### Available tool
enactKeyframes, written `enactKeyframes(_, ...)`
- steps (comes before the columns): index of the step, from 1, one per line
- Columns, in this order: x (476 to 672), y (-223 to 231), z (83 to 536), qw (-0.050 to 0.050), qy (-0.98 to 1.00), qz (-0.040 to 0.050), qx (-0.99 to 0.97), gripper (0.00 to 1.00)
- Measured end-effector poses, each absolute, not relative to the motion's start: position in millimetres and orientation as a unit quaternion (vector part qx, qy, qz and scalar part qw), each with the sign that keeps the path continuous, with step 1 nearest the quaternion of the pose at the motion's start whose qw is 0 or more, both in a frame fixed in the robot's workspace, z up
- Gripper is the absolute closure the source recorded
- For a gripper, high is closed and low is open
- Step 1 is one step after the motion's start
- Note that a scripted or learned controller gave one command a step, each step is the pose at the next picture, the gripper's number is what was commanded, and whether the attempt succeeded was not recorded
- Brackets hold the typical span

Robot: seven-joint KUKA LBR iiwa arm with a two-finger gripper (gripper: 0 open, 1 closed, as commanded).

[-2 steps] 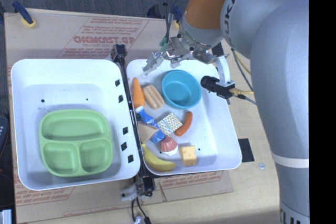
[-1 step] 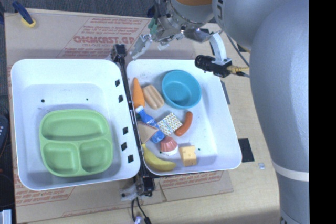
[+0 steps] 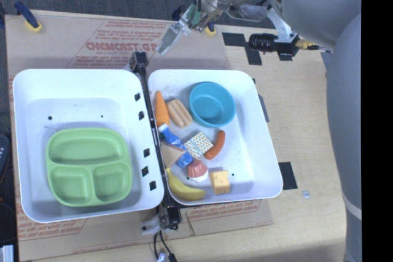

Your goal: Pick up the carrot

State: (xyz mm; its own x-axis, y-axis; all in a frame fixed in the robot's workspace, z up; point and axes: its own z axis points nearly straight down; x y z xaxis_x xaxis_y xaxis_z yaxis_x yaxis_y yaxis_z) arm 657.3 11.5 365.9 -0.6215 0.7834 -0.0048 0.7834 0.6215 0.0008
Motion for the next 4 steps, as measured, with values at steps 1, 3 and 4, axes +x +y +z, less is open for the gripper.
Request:
enactKeyframes(1, 627.4, 63.5, 229.4, -0.005, 0.955, -0.0032, 0.298, 0.00)
enactKeyframes(3, 637.5, 153.2, 259.2, -0.006, 0.929, -0.0053, 0.370, 0.00)
enactKeyframes(4, 628.7, 180.5, 96.6, -0.008, 0.875, -0.0091, 0.484, 0.00)
